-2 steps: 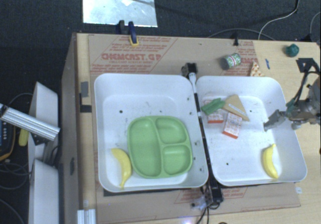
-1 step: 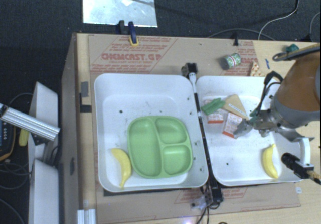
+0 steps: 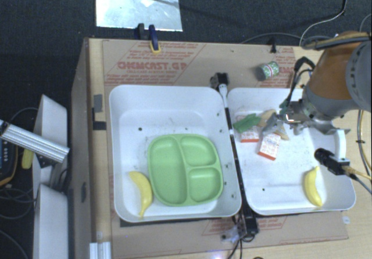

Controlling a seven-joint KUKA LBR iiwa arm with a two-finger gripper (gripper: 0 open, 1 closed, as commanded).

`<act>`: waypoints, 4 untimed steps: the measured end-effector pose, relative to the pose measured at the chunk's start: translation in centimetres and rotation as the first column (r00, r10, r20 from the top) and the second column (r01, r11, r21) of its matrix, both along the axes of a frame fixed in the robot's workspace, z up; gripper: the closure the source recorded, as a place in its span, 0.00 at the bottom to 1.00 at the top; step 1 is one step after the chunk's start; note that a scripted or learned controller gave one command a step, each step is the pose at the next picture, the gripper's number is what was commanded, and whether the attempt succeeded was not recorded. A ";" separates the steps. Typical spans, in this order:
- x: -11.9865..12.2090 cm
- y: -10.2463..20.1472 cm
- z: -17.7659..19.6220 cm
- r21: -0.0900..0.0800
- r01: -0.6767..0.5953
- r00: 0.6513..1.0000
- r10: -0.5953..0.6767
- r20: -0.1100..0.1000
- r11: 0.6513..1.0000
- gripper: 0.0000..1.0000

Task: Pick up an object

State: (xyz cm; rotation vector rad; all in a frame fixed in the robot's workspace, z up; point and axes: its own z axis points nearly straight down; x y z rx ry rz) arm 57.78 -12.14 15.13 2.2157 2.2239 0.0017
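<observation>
Over the right bin (image 3: 349, 197), seen from the overhead camera, the gripper (image 3: 278, 125) hangs low at a small heap by the bin's far-left part: a green packet (image 3: 246, 121), a red-and-white carton (image 3: 269, 147) and a pale item I can't identify. Whether its fingers are apart or together, I can't tell. The carton lies just toward the bin's near edge from the fingertips, while a banana (image 3: 313, 187) sits well apart in the near-right corner.
</observation>
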 end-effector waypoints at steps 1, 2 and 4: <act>-4.6 -0.5 -3.5 0.001 0.002 1.000 -0.002 -0.003 1.000 0.00; 0.3 3.6 -0.7 0.001 -0.001 1.000 0.001 0.000 1.000 0.00; 3.7 -4.2 -6.6 -0.001 0.003 1.000 -0.003 0.001 1.000 0.00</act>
